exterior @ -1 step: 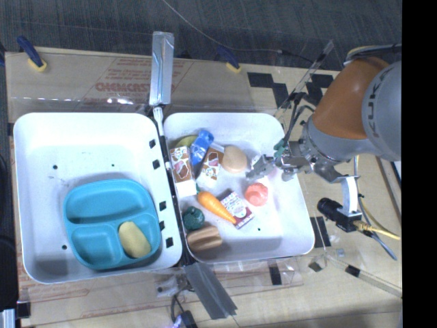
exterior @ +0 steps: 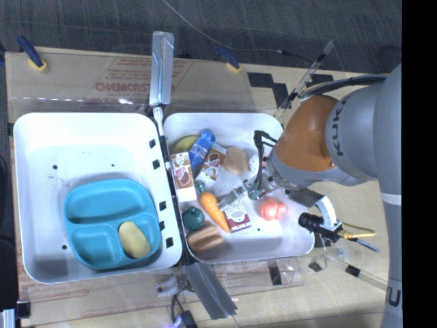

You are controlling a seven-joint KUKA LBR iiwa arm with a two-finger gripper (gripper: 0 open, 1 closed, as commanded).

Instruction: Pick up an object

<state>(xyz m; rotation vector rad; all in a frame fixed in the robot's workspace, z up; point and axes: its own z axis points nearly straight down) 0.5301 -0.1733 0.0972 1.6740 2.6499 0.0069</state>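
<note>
The counter (exterior: 82, 74) carried two shallow white bins side by side. The left bin (exterior: 41, 135) held a blue divided tray (exterior: 102, 203) with a yellow potato-like lump (exterior: 134, 239) in its near right compartment. The right bin (exterior: 225, 123) was crowded with small items. The arm (exterior: 355, 139), grey with an orange band (exterior: 307, 142), reached in from the right and hung over that bin's right half.

The claw (exterior: 254, 186) pointed down near the bin's middle, largely hidden under the wrist; whether it was open or closed could not be told, and nothing could be seen in its grasp.

The move seemed to turn on what lay closest. A pinkish-red round thing (exterior: 272, 210) sat just beside the claw, to its near right. A carrot (exterior: 215, 210) lay to the left and nearer, its long axis running slantwise from far left to near right, with a small printed packet (exterior: 236, 217) touching its right side. Farther left were a dark green piece (exterior: 193, 216), a brown bread-like roll (exterior: 205, 238), a blue wrapper (exterior: 201, 149) and a tan lump (exterior: 235, 159).

Judging by position, the red thing was the likeliest target, needing only a short shift toward the near right.
</note>
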